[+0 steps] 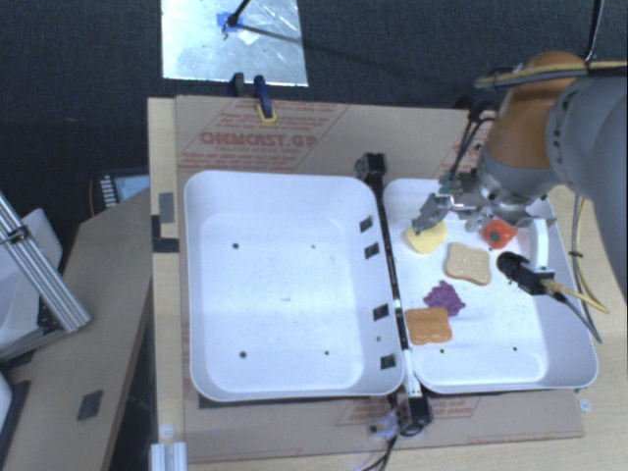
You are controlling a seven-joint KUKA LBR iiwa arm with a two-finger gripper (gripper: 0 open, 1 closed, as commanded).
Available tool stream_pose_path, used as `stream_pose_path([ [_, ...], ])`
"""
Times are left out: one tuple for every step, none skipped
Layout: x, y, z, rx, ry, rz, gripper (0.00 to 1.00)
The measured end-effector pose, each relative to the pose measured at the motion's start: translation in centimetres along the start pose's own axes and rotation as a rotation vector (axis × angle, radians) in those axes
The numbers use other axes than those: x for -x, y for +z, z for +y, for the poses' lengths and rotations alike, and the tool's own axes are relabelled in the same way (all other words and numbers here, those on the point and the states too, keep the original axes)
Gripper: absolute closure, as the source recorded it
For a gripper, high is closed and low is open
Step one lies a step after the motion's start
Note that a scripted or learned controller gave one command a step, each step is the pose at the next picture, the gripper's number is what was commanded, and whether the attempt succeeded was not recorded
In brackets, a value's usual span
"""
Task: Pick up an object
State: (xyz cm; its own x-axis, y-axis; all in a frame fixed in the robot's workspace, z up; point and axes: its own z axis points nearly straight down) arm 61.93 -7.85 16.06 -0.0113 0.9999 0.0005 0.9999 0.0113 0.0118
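The jaws hang over the yellow food, middle right; I cannot tell if they are open. Next, drop and squeeze.

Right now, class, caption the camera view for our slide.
Claw over a yellow piece in the right bin, toast slice, purple cluster and orange piece alongside.

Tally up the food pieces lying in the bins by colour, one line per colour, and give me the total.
Yellow: 1, the yellow piece
Tan: 1, the toast slice
Purple: 1, the grape bunch
Orange: 1, the orange piece
Red: 1, the red piece
Total: 5
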Motion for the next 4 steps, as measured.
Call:
stream_pose_path([
  [6.8, -1.0, -5.6, -0.012, 0.015, -0.001, 0.00],
  [3.3, 7.9, -9.2, -0.017, 0.010, 0.003, 0.00],
  [-5.9, -3.1, -3.8, 0.004, -0.004, 0.002, 0.00],
  [1.1, -3.6, -3.4, -0.007, 0.015, -0.004, 0.00],
])
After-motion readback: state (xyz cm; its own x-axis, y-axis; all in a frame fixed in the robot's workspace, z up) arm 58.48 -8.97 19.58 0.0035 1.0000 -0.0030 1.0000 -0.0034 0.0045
